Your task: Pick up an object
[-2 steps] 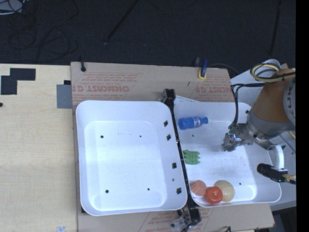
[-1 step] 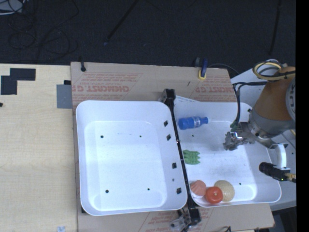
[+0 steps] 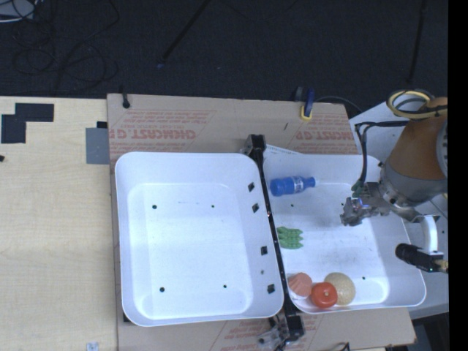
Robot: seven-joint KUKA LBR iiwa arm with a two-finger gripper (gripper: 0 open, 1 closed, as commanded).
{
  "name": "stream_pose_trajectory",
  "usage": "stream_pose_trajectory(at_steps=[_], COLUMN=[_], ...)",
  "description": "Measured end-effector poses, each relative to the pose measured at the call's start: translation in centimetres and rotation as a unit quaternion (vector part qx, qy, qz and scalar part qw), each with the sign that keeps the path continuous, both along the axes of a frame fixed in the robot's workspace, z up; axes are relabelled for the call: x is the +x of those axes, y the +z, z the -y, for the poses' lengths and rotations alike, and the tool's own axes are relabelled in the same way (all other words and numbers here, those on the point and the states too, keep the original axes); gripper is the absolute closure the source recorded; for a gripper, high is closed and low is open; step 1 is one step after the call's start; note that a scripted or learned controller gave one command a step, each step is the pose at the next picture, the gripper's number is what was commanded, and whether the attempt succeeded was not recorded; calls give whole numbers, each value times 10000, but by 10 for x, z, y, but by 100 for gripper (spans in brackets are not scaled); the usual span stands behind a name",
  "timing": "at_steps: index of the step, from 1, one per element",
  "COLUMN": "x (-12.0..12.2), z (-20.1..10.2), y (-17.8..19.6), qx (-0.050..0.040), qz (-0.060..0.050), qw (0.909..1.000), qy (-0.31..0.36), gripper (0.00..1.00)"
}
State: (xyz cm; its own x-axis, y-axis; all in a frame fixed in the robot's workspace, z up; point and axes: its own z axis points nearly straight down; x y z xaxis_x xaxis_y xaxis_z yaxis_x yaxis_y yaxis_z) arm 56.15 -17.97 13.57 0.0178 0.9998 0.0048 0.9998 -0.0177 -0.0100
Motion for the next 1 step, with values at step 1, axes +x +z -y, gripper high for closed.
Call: stream_pose_trajectory(at_steps=[1], x=[0], z=[1], y=[9], qx=[6], qz=[-8], qw=[10000], qy=[-8], gripper=[100])
